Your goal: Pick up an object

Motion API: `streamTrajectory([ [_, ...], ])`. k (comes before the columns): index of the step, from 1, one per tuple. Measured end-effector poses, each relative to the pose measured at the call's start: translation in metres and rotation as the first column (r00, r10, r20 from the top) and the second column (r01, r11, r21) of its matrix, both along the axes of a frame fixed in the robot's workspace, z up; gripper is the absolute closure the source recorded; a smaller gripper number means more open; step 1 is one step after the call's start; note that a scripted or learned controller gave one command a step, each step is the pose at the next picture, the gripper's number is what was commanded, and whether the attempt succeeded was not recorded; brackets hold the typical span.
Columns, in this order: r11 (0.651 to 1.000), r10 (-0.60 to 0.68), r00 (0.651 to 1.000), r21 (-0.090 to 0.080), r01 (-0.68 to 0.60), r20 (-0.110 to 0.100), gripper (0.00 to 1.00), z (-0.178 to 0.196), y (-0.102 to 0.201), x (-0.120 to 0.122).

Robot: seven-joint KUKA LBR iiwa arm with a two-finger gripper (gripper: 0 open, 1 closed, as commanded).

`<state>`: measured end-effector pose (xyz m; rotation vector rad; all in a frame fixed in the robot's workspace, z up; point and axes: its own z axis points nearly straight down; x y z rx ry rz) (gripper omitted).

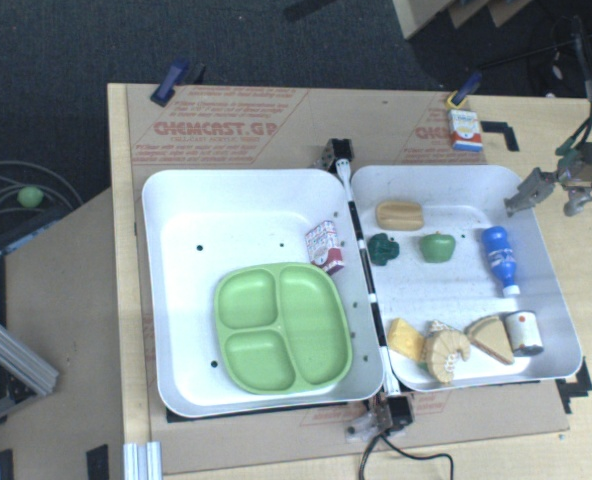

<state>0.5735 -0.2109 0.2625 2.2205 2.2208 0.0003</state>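
The right bin (536,193) holds a tan bun-shaped piece (399,215), a dark green toy (383,250), a light green pepper-like toy (437,247) and a blue bottle (497,258). Along its front lie a yellow wedge (406,339), a crusty bread piece (446,353), a tan slice (491,340) and a small can (524,333). In the left bin (176,268) are a green divided plate (281,326) and a red-and-white can (324,245). My gripper (554,196) hovers over the right bin's far right corner, open, with nothing between its fingers.
A small white, red and blue box (464,128) lies on the cardboard behind the right bin. Clamps (338,154) sit where the bins meet, at the back and at the front. Bare bin floor shows around the bottle and in the left bin's back half.
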Motion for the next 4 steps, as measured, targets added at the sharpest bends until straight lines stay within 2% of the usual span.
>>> streamTrajectory([
  [1, 1.000, -0.001, 1.000, 0.001, 0.001, -0.003, 0.00, -0.127, -0.013, 0.016],
  [2, 1.000, 0.002, 1.000, 0.006, -0.002, -0.004, 0.00, -0.179, 0.000, 0.003],
  [3, 1.000, 0.001, 1.000, 0.003, -0.001, -0.002, 1.00, -0.168, -0.002, 0.003],
  [4, 1.000, 0.001, 1.000, 0.003, -0.001, -0.003, 1.00, -0.164, 0.107, -0.030],
])
